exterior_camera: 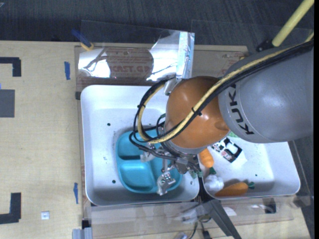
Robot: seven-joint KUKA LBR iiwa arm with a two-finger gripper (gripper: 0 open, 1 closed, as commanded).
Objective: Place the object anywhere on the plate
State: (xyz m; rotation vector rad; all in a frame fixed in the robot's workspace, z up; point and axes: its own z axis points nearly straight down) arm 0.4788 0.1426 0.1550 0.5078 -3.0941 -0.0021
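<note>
Directly beneath the gripper [167, 176], whose hold I cannot tell, the blue divided plate [130, 169] is lying in the left bin [97, 133].

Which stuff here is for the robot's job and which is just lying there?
For the job: blue plate, gripper above it, carrots in the right bin.

Just lying about: black-and-white card, white lump, foil sheet.

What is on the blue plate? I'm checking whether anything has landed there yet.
The visible compartments of the blue plate look bare. The hand and arm cover its right part, so that area can't be judged.
</note>
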